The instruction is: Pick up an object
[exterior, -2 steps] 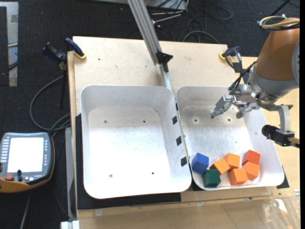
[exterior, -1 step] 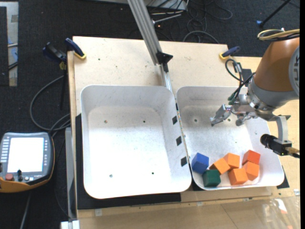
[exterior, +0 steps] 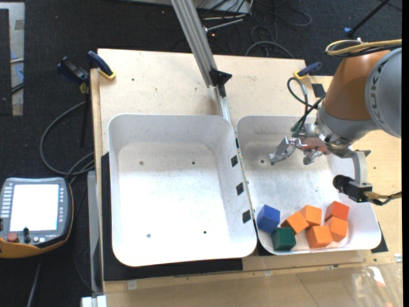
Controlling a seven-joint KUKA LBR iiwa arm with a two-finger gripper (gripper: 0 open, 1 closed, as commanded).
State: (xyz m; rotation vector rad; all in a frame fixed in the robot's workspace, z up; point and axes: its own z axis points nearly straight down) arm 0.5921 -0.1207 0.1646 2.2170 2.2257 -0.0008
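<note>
My gripper (exterior: 295, 155) hangs over the upper middle of the right bin (exterior: 281, 133), its two fingers spread apart with nothing between them. Along the bin's front edge lie a blue block (exterior: 268, 217), a green block (exterior: 283, 238) and several orange blocks (exterior: 318, 226). The gripper is well behind these blocks, apart from all of them.
The left bin (exterior: 128, 184) stands beside the right one, with a divider edge between them. A slanted metal rail (exterior: 195, 34) runs down to the bins' back junction. A clamp (exterior: 96, 62) sits at the bench's back left corner, and a teach pendant (exterior: 35, 216) lies at far left.
</note>
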